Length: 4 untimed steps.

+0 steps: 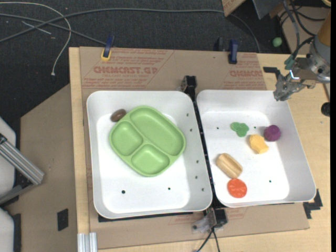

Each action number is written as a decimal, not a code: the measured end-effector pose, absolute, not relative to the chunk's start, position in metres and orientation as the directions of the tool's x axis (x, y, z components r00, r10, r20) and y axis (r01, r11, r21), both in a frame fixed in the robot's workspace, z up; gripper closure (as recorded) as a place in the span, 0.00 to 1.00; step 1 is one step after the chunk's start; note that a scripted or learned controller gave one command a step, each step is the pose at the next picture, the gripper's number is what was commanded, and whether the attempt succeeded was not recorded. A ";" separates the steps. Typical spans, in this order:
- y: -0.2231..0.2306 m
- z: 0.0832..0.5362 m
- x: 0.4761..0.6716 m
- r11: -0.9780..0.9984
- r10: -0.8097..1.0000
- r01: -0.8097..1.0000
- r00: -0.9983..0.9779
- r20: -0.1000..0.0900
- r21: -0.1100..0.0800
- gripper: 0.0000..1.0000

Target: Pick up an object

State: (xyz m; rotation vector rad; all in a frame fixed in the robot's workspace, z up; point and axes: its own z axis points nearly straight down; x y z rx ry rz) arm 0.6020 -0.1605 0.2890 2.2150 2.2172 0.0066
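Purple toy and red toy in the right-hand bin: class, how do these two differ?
The purple toy is purple; the red toy is red-orange. The purple toy lies near the bin's far right side, beside a yellow piece; the red toy lies near the front rim, next to a tan bread roll. Both are small, roundish, and sit in the same white bin.

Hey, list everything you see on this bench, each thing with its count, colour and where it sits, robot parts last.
Bins: two, white, side by side on the bench.
Divided plate: one, green, left bin.
Small oval piece: one, brown, left bin, at the plate's upper left edge.
Leafy toy: one, green, right bin.
Round toy: one, purple, right bin.
Chunky toy: one, yellow, right bin.
Bread roll toy: one, tan, right bin.
Tomato toy: one, red, right bin.
Clamps: two, blue, far board edge.
Gripper: one, grey, above right bin's far right corner.
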 end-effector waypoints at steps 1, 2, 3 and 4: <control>-0.105 0.275 0.591 0.005 1.000 1.000 -0.005 0.003 -0.003 1.00; -0.060 0.258 0.571 0.003 1.000 1.000 -0.003 0.002 -0.004 1.00; -0.015 0.253 0.563 0.003 1.000 1.000 -0.003 0.001 -0.003 1.00; 0.037 0.257 0.543 0.006 1.000 1.000 -0.006 0.003 -0.003 1.00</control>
